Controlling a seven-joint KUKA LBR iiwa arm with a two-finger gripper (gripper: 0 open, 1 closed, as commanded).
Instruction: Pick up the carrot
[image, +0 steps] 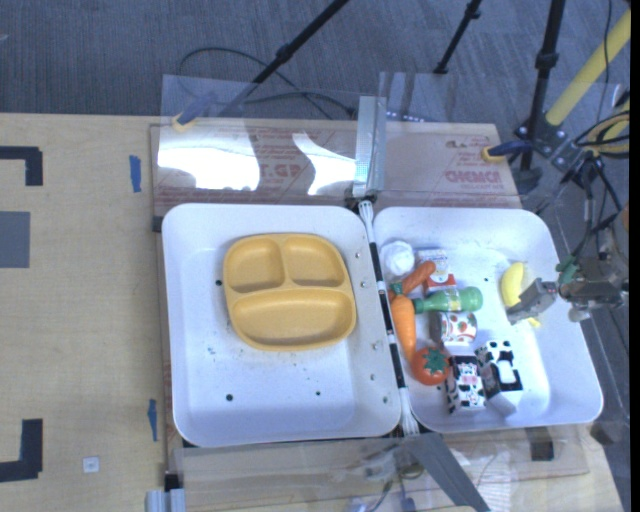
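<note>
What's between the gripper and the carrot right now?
The gripper sits at the right bin's right edge, beside the banana. The carrot lies by the left wall. Between them: the green bottle and a small carton.

Yellow divided plate (289, 290) in left bin (190, 330), banana (512, 283), tomato (431, 366), green bottle (452, 298) in right bin (570, 390)

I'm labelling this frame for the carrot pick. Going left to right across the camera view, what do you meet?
Yellow divided plate in the left bin → carrot at the right bin's left edge → green bottle → banana → end effector by the banana.
</note>
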